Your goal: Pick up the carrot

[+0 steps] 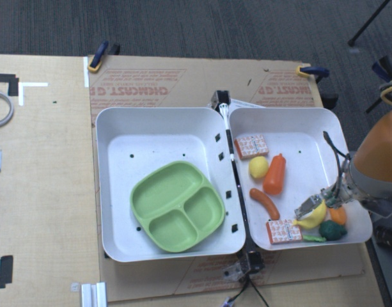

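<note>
The small box (284,231) fronts the right bin (291,121); the gripper (314,204) (fingers' spacing untellable) hovers by the carrot (337,215), so closing on it looks next.

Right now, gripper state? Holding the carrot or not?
Gripper: low in the right bin, over the banana beside the carrot; grip and finger state cannot be told.

Cardboard sheet (202,85) under bins: red printed lettering at far-left and far-right corners, upside down, not clearly legible. 2 small cartons (251,146) (284,231): print too small to read.
</note>
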`<state>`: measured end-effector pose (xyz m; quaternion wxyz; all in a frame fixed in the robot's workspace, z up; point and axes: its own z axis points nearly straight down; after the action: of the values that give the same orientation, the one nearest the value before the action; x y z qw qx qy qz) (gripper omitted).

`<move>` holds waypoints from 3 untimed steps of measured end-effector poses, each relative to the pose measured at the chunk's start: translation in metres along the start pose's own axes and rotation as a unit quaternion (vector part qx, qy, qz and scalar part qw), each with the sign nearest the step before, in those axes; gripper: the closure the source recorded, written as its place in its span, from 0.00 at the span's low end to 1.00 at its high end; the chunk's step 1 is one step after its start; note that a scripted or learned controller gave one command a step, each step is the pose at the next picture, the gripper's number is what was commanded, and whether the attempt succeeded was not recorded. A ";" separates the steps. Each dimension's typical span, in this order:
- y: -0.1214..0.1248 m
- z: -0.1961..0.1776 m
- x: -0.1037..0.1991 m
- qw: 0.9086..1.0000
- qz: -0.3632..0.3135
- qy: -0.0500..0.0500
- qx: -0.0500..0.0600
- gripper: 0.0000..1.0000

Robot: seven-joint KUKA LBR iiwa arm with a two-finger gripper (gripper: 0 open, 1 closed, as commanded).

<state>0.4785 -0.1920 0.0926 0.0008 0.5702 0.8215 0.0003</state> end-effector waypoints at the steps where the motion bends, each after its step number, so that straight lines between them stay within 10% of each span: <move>1: 0.012 -0.123 -0.037 0.994 0.110 -0.001 0.000 0.00; 2: -0.004 -0.015 -0.026 0.982 0.188 0.006 0.003 0.00; 3: -0.003 -0.027 -0.030 0.982 0.189 0.000 -0.001 1.00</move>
<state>0.4865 -0.2213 0.1194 0.0017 0.7150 0.6992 0.0014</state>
